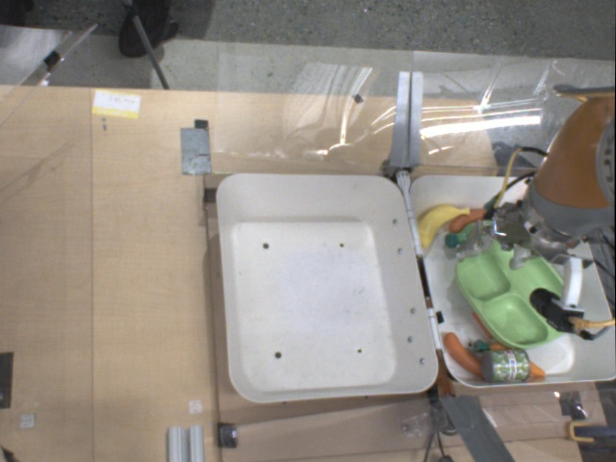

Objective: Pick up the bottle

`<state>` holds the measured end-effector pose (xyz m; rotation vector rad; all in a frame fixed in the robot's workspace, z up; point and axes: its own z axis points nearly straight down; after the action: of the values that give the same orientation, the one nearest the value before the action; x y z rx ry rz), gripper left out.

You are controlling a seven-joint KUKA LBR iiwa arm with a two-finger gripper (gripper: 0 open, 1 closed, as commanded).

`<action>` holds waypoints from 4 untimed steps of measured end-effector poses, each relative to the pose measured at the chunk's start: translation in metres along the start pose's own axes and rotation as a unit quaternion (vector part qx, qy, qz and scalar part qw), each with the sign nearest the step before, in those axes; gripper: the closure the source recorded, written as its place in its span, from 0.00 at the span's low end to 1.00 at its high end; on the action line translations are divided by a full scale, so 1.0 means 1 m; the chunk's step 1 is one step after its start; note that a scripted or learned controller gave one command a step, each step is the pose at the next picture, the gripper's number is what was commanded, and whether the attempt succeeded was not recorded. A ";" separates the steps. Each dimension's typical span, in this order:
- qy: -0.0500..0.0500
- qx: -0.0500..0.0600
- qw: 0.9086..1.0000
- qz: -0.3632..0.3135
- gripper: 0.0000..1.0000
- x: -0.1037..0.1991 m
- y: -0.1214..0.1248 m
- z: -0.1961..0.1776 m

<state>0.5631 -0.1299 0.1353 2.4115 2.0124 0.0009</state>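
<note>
Roughly, bottle [507, 365] lying flat, long axis left-right, pincer [512, 234] grip state unclear

end effector [508, 242] above cluttered right bin [438, 287]

— What colours sit in the right white bin [452, 373]?
— A lime-green divided plastic tray [505, 296], a yellow banana [438, 224], an orange carrot [460, 354], a green-labelled bottle [507, 365].
</note>
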 end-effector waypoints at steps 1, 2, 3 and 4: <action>-0.001 -0.002 0.995 -0.099 0.00 0.025 0.022 0.043; -0.001 -0.003 0.974 -0.227 0.00 0.037 0.065 0.042; 0.000 -0.003 0.968 -0.250 0.00 0.029 0.027 0.043; 0.000 -0.003 0.988 -0.154 0.00 0.040 0.057 0.043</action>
<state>0.6266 -0.1012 0.0926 2.0697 2.3561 0.0053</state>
